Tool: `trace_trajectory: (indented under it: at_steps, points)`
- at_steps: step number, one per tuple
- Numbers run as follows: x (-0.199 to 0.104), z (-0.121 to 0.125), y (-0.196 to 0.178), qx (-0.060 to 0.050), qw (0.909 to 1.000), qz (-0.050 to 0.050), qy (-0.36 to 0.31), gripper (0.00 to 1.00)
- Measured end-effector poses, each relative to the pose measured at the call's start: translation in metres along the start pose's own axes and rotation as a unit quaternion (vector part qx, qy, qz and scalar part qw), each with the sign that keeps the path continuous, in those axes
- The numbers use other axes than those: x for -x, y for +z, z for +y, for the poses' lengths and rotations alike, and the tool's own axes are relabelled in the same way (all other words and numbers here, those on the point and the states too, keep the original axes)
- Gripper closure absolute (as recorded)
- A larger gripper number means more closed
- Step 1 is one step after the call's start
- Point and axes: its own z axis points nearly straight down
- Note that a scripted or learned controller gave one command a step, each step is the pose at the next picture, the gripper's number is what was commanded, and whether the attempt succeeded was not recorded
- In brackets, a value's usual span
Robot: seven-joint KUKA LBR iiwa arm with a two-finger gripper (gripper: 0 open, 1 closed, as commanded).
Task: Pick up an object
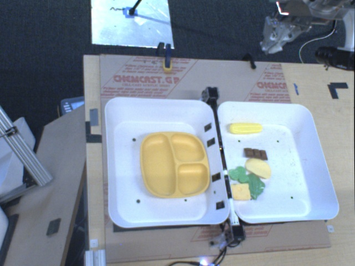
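Note:
The right bin [310, 148] holds several small items: a yellow corn cob [246, 128] near its back, a brown chocolate bar [255, 154], a pale yellow oval piece [258, 168], a green leafy piece [248, 179] and a yellow cheese square [241, 192]. A yellow divided plate [173, 164] lies in the left bin [119, 126]. My gripper [273, 36] hangs high at the upper right, beyond the back of the right bin and far from every item.
The bins rest on a brown board [183, 76] on the bench. A shiny square sheet [131, 15] lies on the dark floor at the back. A metal frame [19, 148] stands at the left. Cables [316, 40] trail by the arm.

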Motion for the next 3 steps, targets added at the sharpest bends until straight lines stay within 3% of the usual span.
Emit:
trace_trajectory:
  at_steps: [1,2,3]
  points:
    - [-0.047,0.029,0.200,-0.010,0.9999,0.001,0.001,1.00]
    - [-0.094,0.032,0.080,0.001,1.0000,0.002,0.000,1.00]
    - [-0.138,-0.066,-0.042,0.001,1.0000,0.003,-0.001,1.00]
